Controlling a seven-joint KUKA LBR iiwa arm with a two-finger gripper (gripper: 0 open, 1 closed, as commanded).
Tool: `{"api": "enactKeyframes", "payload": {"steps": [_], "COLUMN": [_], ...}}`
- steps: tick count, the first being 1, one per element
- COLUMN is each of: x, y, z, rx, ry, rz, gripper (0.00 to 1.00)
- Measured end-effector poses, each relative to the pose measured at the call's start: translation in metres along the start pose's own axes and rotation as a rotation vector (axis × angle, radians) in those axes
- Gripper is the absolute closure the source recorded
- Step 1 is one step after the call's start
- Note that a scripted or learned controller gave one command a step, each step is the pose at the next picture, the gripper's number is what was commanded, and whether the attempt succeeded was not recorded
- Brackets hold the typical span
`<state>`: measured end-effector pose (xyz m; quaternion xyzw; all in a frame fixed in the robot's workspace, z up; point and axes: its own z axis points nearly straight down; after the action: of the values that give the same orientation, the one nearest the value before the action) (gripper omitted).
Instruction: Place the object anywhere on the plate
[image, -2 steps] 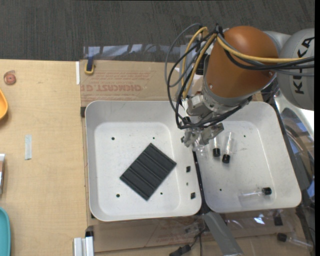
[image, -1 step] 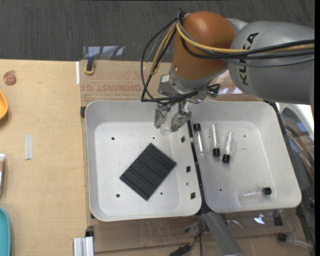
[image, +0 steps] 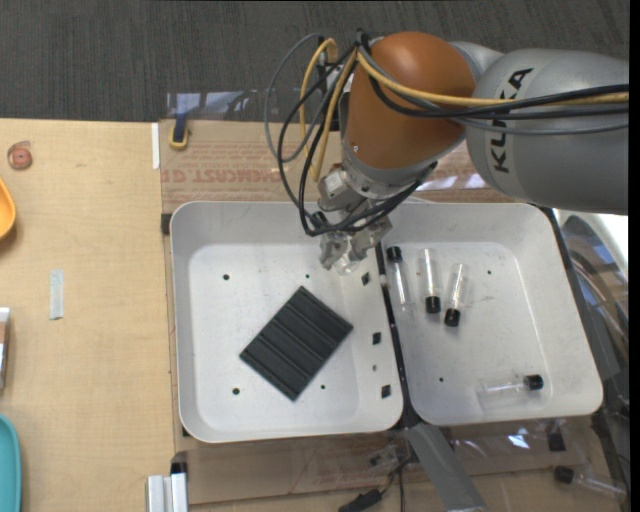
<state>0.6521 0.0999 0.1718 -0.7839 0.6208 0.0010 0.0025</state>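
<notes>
1. Plainly, the things to be moved are the small clear tubes with black caps, and they lie in the right bin (image: 560, 300). Two tubes (image: 430, 280) and (image: 455, 292) lie side by side near that bin's middle, caps toward the near edge; a third tube (image: 396, 275) lies along the bin's left wall, cap toward the far edge; a fourth tube (image: 508, 388) lies crosswise near the near right corner.
2. The plate (image: 297, 342) is the dark ribbed rectangle in the left bin (image: 190, 330), turned at a slant, sitting toward the near half of the bin's floor and bare on top.
3. The gripper (image: 345, 250) hangs over the far right part of the left bin, just beside the wall shared by the two bins. Something pale and clear seems to sit at its tip, but it is too blurred to call a tube, and I cannot tell whether the gripper is clenched or released.
4. The relation that matters: the plate lies from the gripper toward the near left, not far off, with its long axis running from the near left to the far right, roughly pointing at the gripper.
5. The loose tubes lie to the gripper's other side, across the shared wall.
6. If a tube is indeed held, my judgement is that a short carry toward the near left would bring it over the plate.
</notes>
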Motion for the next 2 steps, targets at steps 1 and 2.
{"api": "enactKeyframes", "payload": {"steps": [1, 2], "x": [0.011, 0.026], "y": [-0.005, 0.017], "z": [-0.099, -0.116], "rx": [0.0, -0.003], "ry": [0.0, -0.002], "rz": [-0.27, -0.788], "gripper": [1.0, 1.0]}}
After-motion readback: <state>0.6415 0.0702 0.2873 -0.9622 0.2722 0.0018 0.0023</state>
